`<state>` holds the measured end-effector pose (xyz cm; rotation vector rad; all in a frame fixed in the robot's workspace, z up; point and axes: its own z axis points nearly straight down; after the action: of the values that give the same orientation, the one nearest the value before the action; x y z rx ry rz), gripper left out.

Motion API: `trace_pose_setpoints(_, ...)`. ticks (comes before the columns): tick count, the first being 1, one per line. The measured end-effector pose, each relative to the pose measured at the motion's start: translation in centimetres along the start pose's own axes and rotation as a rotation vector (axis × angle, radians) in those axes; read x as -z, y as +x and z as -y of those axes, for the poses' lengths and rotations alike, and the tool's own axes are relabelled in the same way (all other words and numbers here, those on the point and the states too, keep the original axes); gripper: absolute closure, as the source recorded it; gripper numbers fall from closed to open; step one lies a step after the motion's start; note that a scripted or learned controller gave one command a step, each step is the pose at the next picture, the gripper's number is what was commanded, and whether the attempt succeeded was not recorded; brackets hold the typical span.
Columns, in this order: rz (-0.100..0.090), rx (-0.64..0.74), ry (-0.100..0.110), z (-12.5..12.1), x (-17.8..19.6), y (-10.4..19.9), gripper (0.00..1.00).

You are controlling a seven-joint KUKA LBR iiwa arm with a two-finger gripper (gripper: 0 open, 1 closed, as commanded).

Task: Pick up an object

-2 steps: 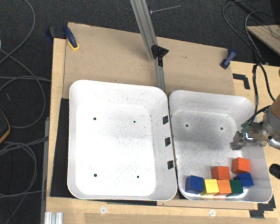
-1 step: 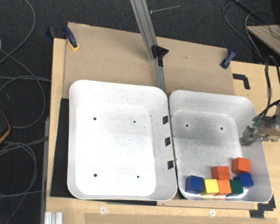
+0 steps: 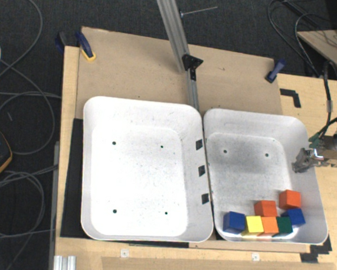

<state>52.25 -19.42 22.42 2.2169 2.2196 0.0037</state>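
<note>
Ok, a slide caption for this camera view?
Metal two-finger gripper at right white bin's rim; small coloured blocks clustered in its near corner.

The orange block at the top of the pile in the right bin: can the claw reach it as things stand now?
Probably yes. The claw hangs at the right bin's right rim, and the orange block lies just below it in the view, with nothing over it; the other blocks sit beside and below it.

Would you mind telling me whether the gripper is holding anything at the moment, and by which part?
Nothing is held: the gripper hangs over the right white bin's far right edge, apart from the coloured blocks.
</note>
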Motion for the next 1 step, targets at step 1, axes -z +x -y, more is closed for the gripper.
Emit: trace_pose_setpoints(1,-0.004,0.005,0.003,-0.12,1.26,5.13,1.0)
